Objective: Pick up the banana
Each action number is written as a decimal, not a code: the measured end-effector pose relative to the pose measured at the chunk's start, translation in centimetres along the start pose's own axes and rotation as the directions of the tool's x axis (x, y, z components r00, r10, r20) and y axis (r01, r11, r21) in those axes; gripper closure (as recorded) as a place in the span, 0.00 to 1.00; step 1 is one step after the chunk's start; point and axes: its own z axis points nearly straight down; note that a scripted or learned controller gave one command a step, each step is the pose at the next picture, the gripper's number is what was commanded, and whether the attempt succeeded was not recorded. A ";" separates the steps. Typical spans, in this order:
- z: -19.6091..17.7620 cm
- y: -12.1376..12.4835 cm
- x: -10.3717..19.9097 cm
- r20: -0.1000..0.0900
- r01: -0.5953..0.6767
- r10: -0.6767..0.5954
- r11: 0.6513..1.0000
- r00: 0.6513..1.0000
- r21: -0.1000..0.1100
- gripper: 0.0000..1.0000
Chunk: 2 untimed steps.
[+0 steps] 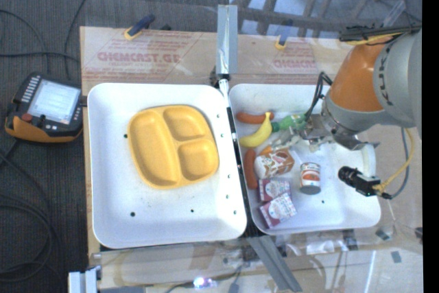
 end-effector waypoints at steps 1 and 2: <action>3.9 8.2 0.9 0.005 0.268 -0.268 0.963 0.963 0.003 0.00; 3.7 0.6 -3.2 0.007 0.661 -0.661 0.750 0.750 -0.001 0.00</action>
